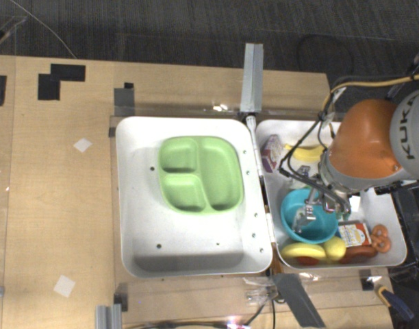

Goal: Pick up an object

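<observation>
My gripper hangs over the right bin, its metal fingers reaching down into a blue bowl. I cannot make out how the fingers stand or whether anything sits between them. A yellow banana lies along the bin's front wall, next to a small yellow fruit. A red and white packet and a pretzel-shaped toy lie to the bowl's right. At the back of the bin are a purple packet and a yellow item, partly hidden by the arm.
The left bin holds a green divided plate. A grey post stands at the back where the two bins meet. Black cables loop from the wrist over the right bin. Wooden bench top lies to the left.
</observation>
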Available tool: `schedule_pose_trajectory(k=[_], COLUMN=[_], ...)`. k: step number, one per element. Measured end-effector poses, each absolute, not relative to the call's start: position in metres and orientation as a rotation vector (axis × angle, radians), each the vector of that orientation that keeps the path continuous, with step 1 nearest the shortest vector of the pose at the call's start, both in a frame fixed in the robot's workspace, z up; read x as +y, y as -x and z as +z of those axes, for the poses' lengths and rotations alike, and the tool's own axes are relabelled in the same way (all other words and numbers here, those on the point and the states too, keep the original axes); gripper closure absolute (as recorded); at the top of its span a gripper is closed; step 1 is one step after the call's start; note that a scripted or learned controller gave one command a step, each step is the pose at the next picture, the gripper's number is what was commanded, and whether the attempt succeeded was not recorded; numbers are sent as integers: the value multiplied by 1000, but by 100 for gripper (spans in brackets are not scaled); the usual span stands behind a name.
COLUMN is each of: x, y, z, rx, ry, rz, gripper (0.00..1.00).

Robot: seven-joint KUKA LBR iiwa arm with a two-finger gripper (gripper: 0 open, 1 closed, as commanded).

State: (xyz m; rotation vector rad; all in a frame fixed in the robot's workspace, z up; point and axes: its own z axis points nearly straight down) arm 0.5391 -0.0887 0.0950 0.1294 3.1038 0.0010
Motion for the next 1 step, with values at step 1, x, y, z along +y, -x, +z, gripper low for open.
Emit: schedule_pose_trajectory(k=[1], x=[-106], y=[-619], z=[90], rx=[3117], ry=[-206], rz=[0], gripper=[0])
